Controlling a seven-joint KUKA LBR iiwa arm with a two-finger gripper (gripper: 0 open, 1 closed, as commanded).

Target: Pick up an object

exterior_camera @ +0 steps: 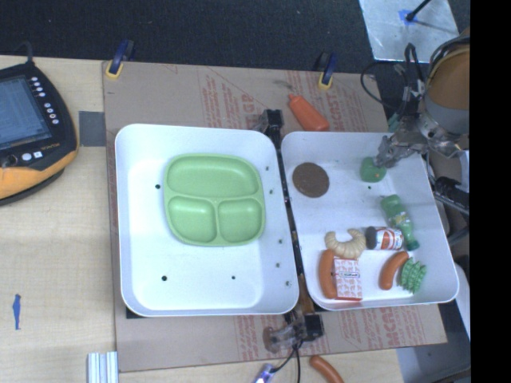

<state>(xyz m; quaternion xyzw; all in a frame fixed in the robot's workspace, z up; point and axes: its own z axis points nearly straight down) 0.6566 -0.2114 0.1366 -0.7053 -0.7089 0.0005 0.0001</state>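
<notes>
Orange sausage [326, 367] outside the near rim; tool [386, 155] over green toy [372, 170], grip state unclear.

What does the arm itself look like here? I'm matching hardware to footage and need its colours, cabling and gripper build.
The arm enters from the right as a rounded grey body with an orange-tan band above the wrist. Black cables loop loosely off it near the wrist. The gripper is small, grey metal, with slim fingers; its finer details are too small to make out. No markings are legible.
</notes>
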